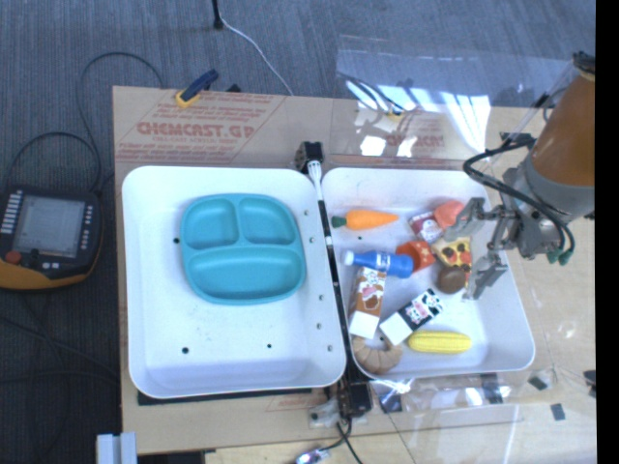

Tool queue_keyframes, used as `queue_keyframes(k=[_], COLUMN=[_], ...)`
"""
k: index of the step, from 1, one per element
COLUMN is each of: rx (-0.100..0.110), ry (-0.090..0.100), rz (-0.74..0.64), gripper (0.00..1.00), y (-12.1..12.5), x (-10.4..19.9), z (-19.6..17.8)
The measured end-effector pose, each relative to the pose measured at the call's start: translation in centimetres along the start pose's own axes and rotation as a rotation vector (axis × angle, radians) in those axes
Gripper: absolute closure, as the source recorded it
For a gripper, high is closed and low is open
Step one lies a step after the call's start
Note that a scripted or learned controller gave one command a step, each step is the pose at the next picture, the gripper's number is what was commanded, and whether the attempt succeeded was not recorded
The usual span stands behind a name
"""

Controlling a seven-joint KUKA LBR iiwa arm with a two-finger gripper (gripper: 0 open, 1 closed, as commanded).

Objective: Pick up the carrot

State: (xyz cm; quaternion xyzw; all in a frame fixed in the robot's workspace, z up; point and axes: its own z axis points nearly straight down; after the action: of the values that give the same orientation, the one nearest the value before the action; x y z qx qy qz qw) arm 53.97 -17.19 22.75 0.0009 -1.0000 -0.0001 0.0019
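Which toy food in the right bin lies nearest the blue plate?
The carrot, orange with a green end, near the right bin's left wall. The corn and the other toys lie farther right.

Two white bins, one blue divided plate, one carrot, one corn cob, one blue bottle.

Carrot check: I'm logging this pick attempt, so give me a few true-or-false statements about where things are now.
1. The carrot lies in the right bin. True.
2. The gripper holds the carrot. False: the carrot lies apart from it, toward the divider between the bins.
3. The blue tray sits in the left bin. True.
4. The corn cob lies on the blue tray. False: it is in the right bin, near the front wall.
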Motion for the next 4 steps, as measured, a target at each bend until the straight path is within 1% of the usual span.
queue_keyframes(k=[1,2,3,4], rx=[-0.003,0.004,0.001,-0.004], ry=[0.006,-0.014,-0.012,-0.021], rz=[-0.085,-0.038,0.107,0.445], gripper=[0.00,0.00,0.00,0.00], y=[4.2,5.7,6.9,7.6], x=[-9.9,-10.6,-10.7,-9.8], z=[7.4,10.6,13.8,13.7])
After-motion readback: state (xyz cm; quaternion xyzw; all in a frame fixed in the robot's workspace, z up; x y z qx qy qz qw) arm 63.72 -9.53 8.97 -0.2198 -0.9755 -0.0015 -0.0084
